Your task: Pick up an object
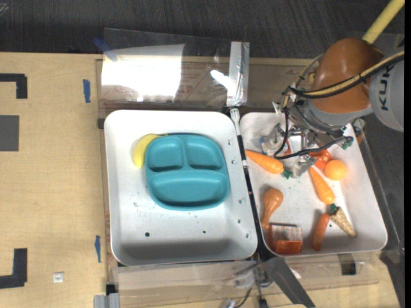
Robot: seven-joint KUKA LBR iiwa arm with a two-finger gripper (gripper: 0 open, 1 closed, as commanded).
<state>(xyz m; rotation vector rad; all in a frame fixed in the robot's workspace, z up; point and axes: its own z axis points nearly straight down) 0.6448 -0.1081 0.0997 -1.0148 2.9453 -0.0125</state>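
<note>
My gripper (pixel 297 147) hangs low over the far part of the right bin (pixel 376 218), under the orange wrist band, with cables around it. Just left of it lies an orange carrot (pixel 264 162). To its right are an orange ball (pixel 335 169) and a second carrot (pixel 321 183). Nearer the front sit an orange gourd-shaped toy (pixel 271 204), a small red-orange box (pixel 286 236), a darker carrot (pixel 320 231) and a tan cone (pixel 342 220). I see nothing lifted off the bin floor.
The left bin (pixel 173 239) bears a teal divided plate (pixel 186 170) with a yellow piece (pixel 141 147) peeking out at its far left. A clear plastic sheet (pixel 167 72) stands behind the bins. The wall between the bins runs just left of the carrot.
</note>
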